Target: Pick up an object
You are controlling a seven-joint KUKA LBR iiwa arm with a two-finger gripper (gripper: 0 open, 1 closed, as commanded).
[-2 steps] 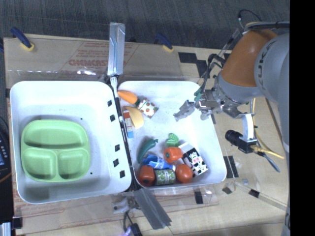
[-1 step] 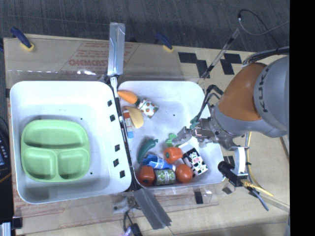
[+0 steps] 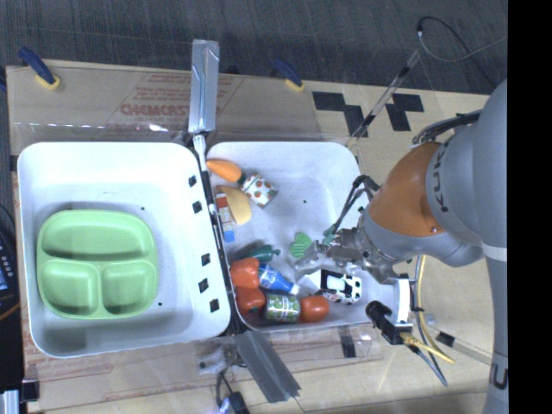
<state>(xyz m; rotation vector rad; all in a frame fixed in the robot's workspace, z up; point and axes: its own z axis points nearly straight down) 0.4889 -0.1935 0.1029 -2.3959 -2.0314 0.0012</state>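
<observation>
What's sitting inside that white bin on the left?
The left bin holds one green tray with three compartments, lying flat, and nothing shows in them. The bin floor beneath the tray is covered, so anything under it cannot be seen.

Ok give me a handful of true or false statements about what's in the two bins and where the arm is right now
1. A green divided tray lies in the left bin. True.
2. The gripper is over the left bin. False: it is over the right bin, near a small green object.
3. An orange carrot-shaped item lies near the top left corner of the right bin. True.
4. The black and white cow-patterned toy sits on the green tray. False: it is in the right bin, near its lower edge.
5. The objects in the right bin crowd its left and lower sides. True.
</observation>
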